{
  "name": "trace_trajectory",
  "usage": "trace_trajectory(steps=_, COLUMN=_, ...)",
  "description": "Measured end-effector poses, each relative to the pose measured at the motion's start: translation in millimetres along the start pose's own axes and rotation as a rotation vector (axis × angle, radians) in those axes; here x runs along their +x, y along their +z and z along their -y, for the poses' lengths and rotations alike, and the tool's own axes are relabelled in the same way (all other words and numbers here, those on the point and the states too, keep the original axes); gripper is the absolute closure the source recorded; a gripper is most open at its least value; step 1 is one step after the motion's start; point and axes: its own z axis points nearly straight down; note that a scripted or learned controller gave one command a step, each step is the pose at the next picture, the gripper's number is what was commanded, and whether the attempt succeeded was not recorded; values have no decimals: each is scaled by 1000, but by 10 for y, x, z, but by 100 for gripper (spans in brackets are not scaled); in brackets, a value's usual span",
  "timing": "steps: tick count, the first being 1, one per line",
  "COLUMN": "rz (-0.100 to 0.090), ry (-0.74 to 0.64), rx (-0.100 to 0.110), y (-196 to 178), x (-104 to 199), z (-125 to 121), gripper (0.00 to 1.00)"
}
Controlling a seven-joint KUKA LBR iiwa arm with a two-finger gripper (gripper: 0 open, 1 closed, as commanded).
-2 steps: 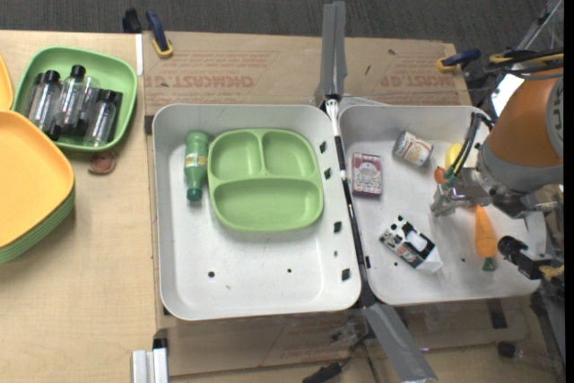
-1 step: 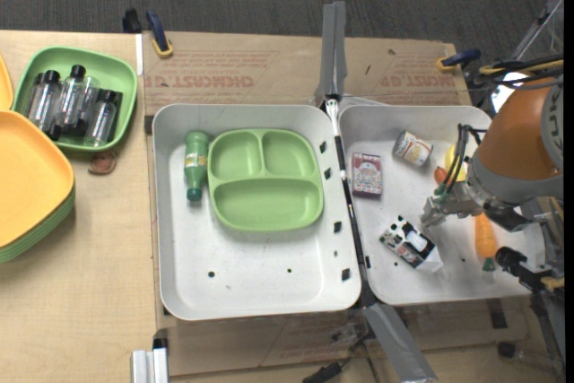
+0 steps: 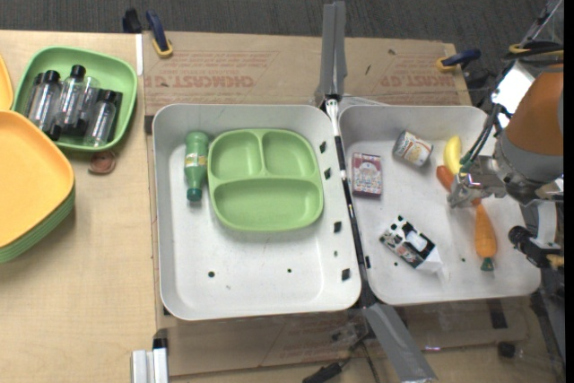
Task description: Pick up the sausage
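Note:
The sausage is a short red-orange piece lying in the right bin, near its right wall, just below a yellow banana. My gripper hangs low over the bin, right beside the sausage on its right and lower side, and its metal body covers part of the sausage. From this angle nothing can be made out between its tips. The grey arm with its orange band reaches in from the right.
An orange carrot lies just below the gripper. A small can, a pink card box and a black-and-white packet share the right bin. The left bin holds a green divided plate and a green bottle.

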Motion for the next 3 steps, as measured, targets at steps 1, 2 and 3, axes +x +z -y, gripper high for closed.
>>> trace_trajectory(steps=1, rz=0, ry=12, rx=0, y=-1014, x=464, z=509, gripper=100)
trace_trajectory(steps=2, rz=0, ry=-5, rx=0, y=-1437, x=798, z=781, gripper=100)
trace_trajectory(steps=3, rz=1, ry=-14, rx=1, y=-1780, x=917, z=303, gripper=100)
